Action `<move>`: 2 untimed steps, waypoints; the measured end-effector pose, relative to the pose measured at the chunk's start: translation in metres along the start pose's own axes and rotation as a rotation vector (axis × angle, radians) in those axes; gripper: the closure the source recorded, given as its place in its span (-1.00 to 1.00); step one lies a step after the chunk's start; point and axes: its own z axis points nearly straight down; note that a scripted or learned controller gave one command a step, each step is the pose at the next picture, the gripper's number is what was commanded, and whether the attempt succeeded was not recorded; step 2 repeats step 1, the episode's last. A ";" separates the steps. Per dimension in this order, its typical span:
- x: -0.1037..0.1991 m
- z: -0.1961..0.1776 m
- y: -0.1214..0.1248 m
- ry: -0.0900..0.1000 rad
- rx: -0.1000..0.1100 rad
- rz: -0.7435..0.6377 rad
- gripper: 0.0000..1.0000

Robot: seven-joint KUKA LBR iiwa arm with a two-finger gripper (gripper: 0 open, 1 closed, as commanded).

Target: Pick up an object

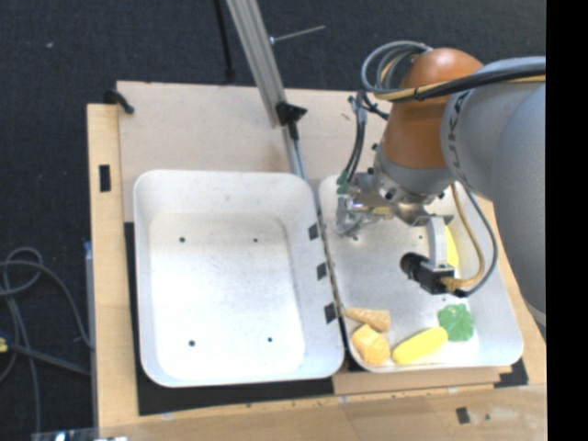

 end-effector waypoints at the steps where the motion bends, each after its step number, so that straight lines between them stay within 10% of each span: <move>1: 0.053 -0.015 0.015 0.000 0.000 0.001 1.00; 2: 0.053 -0.015 0.015 0.000 0.000 0.001 1.00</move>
